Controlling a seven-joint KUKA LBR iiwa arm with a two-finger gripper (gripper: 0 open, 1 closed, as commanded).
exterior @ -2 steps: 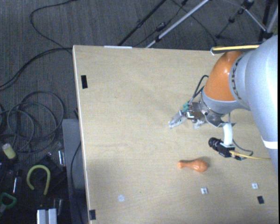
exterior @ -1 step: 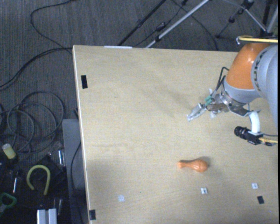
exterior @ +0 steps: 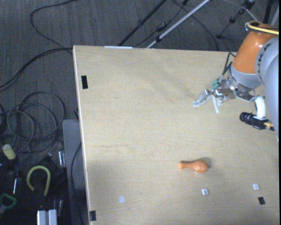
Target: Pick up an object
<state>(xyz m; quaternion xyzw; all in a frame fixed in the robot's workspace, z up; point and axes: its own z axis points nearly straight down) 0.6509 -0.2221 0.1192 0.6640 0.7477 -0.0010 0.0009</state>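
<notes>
Below the gripper (exterior: 207,99), well apart from it, an orange pear-shaped object (exterior: 195,166) is lying on its side on the bare wooden table (exterior: 140,121), its narrow end pointing left. Nothing is standing between the two. The metal fingers are spreading apart and pinching nothing, reaching leftward from the grey arm (exterior: 268,64) with its orange band (exterior: 251,50). Further below and right of the gripper, small white and black markers (exterior: 204,191) are sitting near the table's front edge; another black marker (exterior: 84,81) is sitting far to the left. Left of the table, black cables (exterior: 28,121) and a green hook-shaped tool (exterior: 39,176) are lying on dark carpet; tripod legs (exterior: 192,11) are crossing the floor above.
</notes>
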